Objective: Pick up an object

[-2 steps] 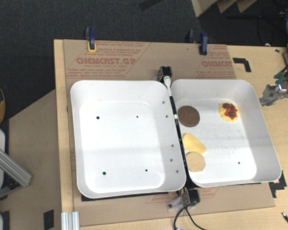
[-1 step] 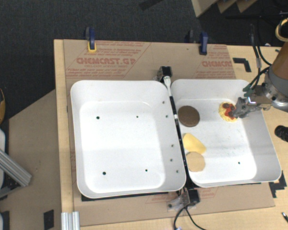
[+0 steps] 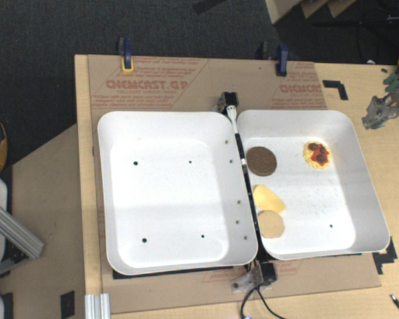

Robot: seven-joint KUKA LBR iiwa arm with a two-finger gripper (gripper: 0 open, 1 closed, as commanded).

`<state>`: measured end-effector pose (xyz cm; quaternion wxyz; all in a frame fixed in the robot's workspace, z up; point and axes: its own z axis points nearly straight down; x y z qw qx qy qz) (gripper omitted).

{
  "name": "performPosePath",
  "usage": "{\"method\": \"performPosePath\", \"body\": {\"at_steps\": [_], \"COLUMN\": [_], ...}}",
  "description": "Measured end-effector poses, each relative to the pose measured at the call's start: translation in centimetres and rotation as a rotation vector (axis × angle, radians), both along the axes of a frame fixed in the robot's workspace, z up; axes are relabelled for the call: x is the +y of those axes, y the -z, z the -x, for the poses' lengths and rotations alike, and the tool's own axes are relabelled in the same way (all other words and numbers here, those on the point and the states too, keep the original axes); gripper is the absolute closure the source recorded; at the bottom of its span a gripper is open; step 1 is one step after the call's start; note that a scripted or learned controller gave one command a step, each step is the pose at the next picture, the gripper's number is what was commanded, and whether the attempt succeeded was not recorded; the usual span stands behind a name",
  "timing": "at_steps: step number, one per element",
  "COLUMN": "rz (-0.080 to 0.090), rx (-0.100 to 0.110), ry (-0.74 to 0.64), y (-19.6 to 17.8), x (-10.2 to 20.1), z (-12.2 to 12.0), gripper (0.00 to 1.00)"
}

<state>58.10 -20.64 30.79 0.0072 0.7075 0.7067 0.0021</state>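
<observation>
The right bin [image 3: 359,178] holds several small food-like pieces. A dark brown round disc [image 3: 261,161] lies near its left wall. Below it lie a pale yellow piece [image 3: 268,199] and a tan round piece [image 3: 271,224], touching each other. A small yellow disc with red and dark spots [image 3: 317,155] sits toward the bin's far right. My gripper [image 3: 382,110] shows as a small grey metal shape at the right edge, outside the right bin and beyond its far right corner, apart from every piece.
The left bin [image 3: 120,198] stands beside the right one, and a black hinge strip [image 3: 243,171] runs between them. Blue clamps [image 3: 126,52] [image 3: 281,58] hold the brown board at the back. A cable [image 3: 256,291] leaves the front edge.
</observation>
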Motion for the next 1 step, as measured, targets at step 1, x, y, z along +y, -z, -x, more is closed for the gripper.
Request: {"method": "performPosePath", "body": {"at_steps": [1], "rz": [-0.014], "rx": [0.024], "ry": [-0.008], "y": [6.10], "x": [9.72], "z": [7.74], "gripper": [1.00]}}
